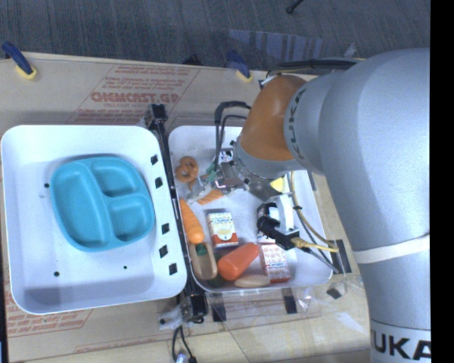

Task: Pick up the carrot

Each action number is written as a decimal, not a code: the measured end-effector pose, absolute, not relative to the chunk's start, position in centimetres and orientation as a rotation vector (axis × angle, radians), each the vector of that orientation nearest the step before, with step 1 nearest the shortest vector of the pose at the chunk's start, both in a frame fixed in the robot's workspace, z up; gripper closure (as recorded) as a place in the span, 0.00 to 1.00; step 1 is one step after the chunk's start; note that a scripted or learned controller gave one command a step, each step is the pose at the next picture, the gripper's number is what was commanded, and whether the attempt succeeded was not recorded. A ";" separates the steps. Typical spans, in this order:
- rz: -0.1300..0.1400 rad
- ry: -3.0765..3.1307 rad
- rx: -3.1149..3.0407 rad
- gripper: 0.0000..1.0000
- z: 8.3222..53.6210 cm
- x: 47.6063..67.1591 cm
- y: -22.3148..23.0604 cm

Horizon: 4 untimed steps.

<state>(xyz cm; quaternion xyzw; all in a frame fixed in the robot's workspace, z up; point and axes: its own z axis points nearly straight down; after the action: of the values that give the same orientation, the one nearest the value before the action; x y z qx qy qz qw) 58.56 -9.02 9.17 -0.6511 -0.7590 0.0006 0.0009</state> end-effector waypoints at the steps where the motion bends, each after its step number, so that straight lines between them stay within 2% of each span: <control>1: 0.002 -2.390 -2.040 1.00 10.3 58.7 -9.1; 2: -0.006 -2.187 -2.260 1.00 19.5 65.1 -3.5; 3: 0.003 -2.181 -2.260 0.00 19.2 64.9 -3.7; 4: 0.005 -2.417 -2.000 0.00 19.1 59.5 -1.0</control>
<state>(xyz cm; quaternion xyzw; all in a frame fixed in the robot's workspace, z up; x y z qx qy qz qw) 59.52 -0.97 19.13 -0.6375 -0.7704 0.0015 0.0021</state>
